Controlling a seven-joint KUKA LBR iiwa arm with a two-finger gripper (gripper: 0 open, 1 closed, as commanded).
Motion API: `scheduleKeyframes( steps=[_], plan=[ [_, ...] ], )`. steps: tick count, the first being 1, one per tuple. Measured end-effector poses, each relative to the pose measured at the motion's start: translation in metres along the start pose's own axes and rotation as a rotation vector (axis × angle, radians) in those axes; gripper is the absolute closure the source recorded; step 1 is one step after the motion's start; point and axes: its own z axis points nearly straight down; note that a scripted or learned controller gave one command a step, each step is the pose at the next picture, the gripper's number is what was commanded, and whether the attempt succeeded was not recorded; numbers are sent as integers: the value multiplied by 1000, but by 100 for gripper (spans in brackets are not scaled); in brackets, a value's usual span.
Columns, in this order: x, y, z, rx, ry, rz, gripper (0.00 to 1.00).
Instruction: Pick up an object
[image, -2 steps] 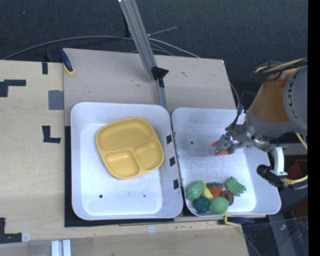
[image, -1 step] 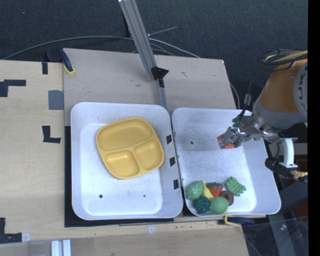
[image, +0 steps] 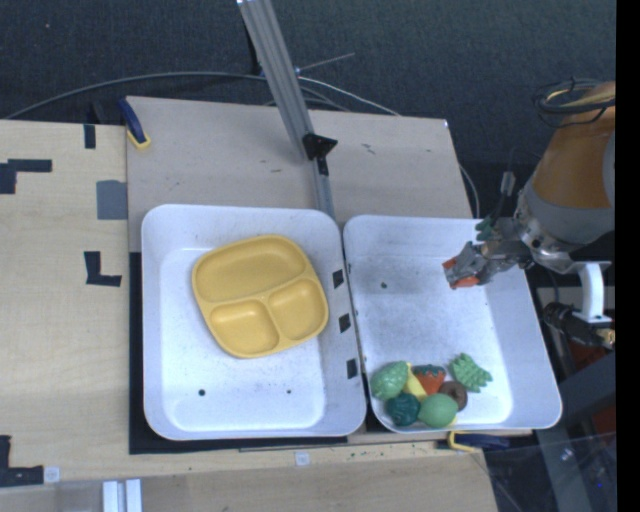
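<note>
My gripper (image: 462, 272) hangs over the upper right part of the right bin (image: 420, 300), its red-tipped fingers pointing left. Nothing shows between them. A cluster of small toy foods lies in the near corner of that bin: a light green piece (image: 391, 379), a red and yellow piece (image: 429, 379), a dark teal piece (image: 404, 408), a round green piece (image: 438, 410) and a leafy green piece (image: 470, 371). The gripper stands well apart from the cluster, toward the far right.
A yellow divided plate (image: 260, 295) lies in the left bin (image: 170, 390). A grey metal pole (image: 285, 90) slants down to the divider between the bins. The bench (image: 60, 300) extends to the left with black tape marks.
</note>
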Motion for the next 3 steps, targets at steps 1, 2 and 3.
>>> scheduleKeyframes(
  steps=[1, 2, 3],
  plan=[
    [60, -5, 6, 4, 2, -5, 100],
    [106, 3, 11, 4, 1, -4, 100],
    [156, 13, 13, 4, 2, -6, 100]
  ],
)
